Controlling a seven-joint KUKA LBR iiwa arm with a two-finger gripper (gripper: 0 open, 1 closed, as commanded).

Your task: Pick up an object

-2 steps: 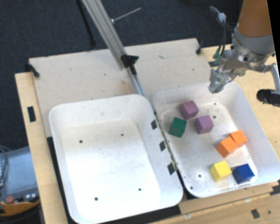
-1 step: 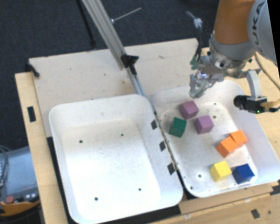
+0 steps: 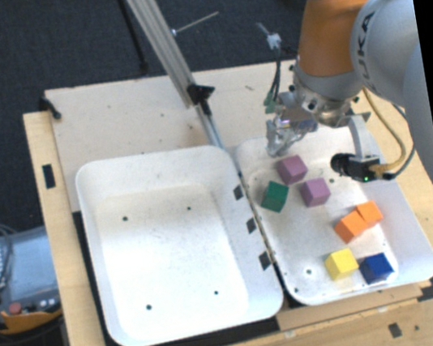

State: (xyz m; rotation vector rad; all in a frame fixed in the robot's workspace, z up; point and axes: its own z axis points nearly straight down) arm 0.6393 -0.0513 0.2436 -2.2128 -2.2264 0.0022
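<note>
The right bin (image 3: 300, 277) holds several small blocks. Two purple blocks lie near its back, one (image 3: 291, 169) just below the gripper and another (image 3: 314, 191) a little nearer. A green block (image 3: 274, 196) sits by the bin's left wall. Toward the front are two orange blocks (image 3: 349, 225) (image 3: 369, 212) touching each other, a yellow block (image 3: 341, 263) and a blue block (image 3: 375, 267). My gripper (image 3: 278, 140) hangs over the back left corner of the right bin, just above and behind the upper purple block. Nothing shows between its fingers.
The left bin (image 3: 170, 241) lies beside the right one, sharing a middle rim. A slanted metal rail (image 3: 173, 60) rises from behind the bins. The arm's grey and orange body (image 3: 340, 24) hangs over the back right of the bench.
</note>
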